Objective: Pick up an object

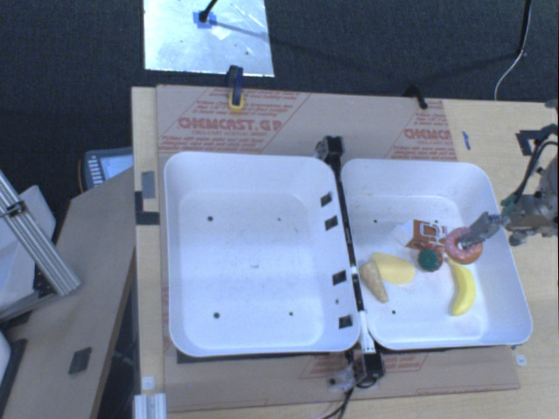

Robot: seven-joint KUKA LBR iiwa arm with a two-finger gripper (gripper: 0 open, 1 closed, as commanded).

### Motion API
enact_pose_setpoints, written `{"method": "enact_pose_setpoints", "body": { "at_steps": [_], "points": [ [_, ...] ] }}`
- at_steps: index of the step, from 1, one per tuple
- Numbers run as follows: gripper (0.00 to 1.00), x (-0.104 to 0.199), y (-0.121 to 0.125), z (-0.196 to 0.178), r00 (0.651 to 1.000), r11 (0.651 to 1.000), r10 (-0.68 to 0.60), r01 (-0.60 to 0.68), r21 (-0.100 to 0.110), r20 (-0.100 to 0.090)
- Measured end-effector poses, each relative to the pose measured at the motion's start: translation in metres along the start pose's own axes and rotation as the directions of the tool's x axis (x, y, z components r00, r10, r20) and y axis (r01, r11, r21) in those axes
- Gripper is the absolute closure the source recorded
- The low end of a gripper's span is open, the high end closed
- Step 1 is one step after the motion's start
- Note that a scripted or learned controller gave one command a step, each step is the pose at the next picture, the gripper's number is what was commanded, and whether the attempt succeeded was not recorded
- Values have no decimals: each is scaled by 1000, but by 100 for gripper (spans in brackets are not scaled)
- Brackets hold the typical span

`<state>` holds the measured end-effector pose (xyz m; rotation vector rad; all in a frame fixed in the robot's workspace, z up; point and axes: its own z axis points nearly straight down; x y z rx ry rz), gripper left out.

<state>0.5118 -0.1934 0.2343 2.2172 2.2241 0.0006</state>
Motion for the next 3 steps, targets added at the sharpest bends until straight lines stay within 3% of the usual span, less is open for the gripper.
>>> {"method": "enact_pose_setpoints", "body": {
  "at_steps": [1,2,3],
  "points": [
    [0,-14,39,150,1000,1000,2,-2,-6,2],
    [0,-10,43,146,1000,1000,-1,1,-6,4],
    [0,14,96,146,1000,1000,-5,5,-9,2]
  ]
}}
